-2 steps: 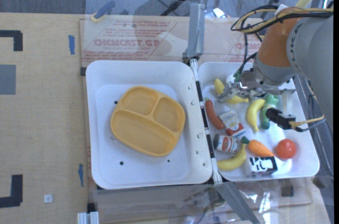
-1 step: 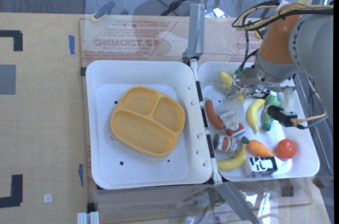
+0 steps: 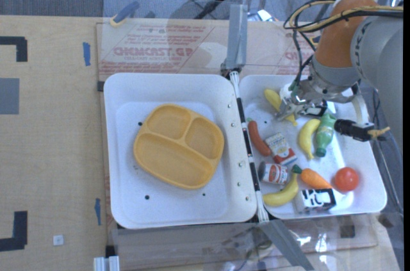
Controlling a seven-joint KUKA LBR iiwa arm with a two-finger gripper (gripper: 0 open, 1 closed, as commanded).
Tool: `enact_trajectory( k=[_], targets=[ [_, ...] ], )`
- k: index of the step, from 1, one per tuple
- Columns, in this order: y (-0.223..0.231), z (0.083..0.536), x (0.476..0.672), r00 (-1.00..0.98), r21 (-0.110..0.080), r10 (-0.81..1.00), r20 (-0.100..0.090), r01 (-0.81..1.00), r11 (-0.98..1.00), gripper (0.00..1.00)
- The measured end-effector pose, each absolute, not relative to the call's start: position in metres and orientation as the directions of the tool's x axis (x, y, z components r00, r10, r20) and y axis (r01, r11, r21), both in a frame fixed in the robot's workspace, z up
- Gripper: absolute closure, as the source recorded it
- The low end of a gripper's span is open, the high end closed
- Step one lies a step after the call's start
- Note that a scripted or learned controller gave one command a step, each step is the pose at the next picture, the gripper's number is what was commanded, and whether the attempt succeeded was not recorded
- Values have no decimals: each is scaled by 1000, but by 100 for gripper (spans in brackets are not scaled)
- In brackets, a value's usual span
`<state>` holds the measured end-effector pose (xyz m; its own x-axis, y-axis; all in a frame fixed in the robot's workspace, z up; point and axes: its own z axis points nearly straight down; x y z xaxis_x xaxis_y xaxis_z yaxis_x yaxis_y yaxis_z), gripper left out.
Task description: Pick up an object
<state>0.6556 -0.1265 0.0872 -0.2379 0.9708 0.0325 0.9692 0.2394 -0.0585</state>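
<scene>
In the camera view, the pincer [image 3: 289,108] hangs low in the upper part of the right bin [image 3: 371,199], just beside a small yellow banana [image 3: 273,98]; whether it is clenched or released cannot be told. An orange divided plate [image 3: 179,145] lies in the left bin [image 3: 122,135].

Two bins are sitting side by side on the bench [image 3: 45,154]. The left bin [image 3: 122,199] is holding a divided plate [image 3: 179,145] near its middle. In the right bin [image 3: 370,196], a sausage [image 3: 259,138] is lying by the left wall, a small carton [image 3: 280,147] just right of it, a can [image 3: 273,173] below that, and a carrot [image 3: 313,178] and tomato [image 3: 346,179] farther right
</scene>
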Motion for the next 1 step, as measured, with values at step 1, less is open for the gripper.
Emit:
enact_trajectory(
  k=[1],
  targets=[
    [-71,206,668,-354,5,935,-2,935,354,100]
  ],
)
